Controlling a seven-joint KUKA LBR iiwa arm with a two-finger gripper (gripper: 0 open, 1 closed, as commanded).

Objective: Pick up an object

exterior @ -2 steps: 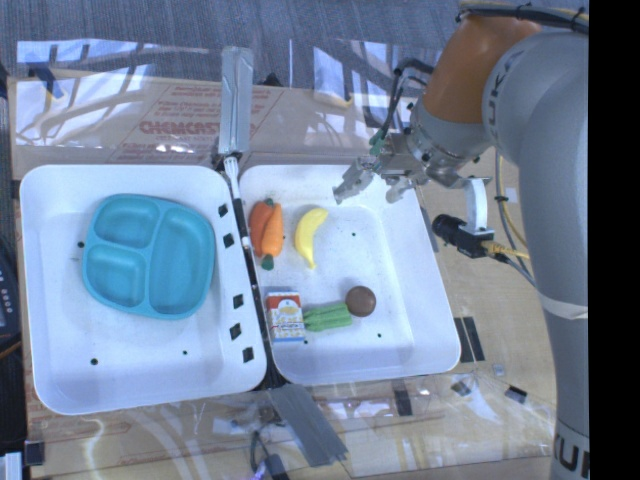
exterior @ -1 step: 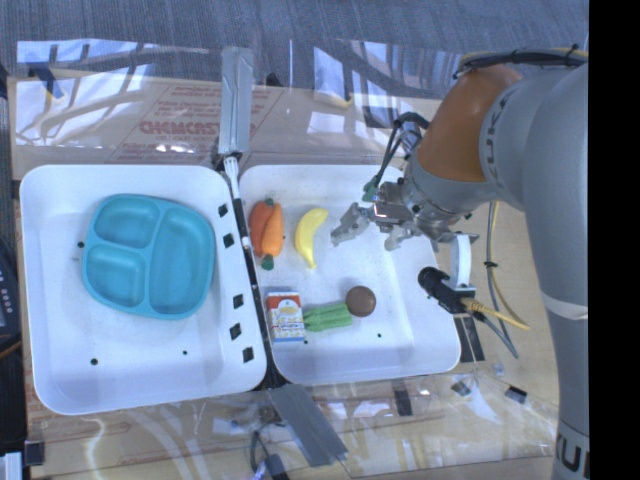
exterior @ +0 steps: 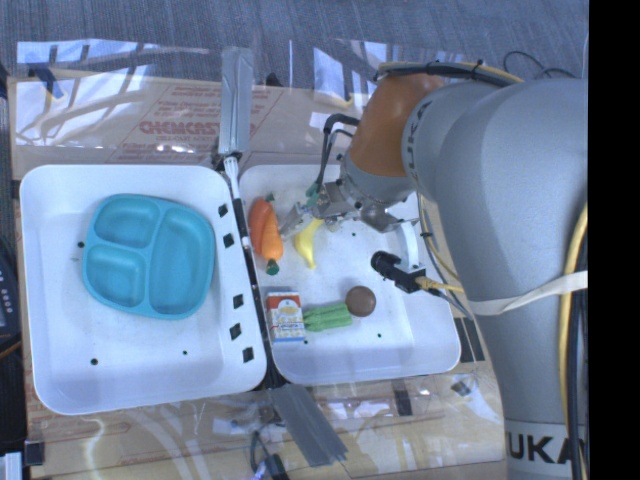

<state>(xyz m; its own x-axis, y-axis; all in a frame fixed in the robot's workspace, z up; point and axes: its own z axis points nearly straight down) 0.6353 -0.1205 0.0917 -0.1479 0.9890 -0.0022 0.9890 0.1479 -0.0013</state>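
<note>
My gripper (exterior: 306,214) hangs low in the right bin (exterior: 430,338), at its upper middle, below the orange wrist band. It is just over the upper end of a yellow banana (exterior: 307,247). An orange carrot (exterior: 265,230) with a green tip lies just left of it, by the bin's left wall. Nearer the front lie a brown ball (exterior: 360,300), a green pod-like piece (exterior: 327,317) and a small red and white carton (exterior: 286,317). I see nothing lifted off the bin floor.
The left bin (exterior: 60,348) holds a blue divided plate (exterior: 150,255). A metal divider with black clips (exterior: 240,268) runs between the bins. The large grey arm (exterior: 500,198) covers the right side of the right bin.
</note>
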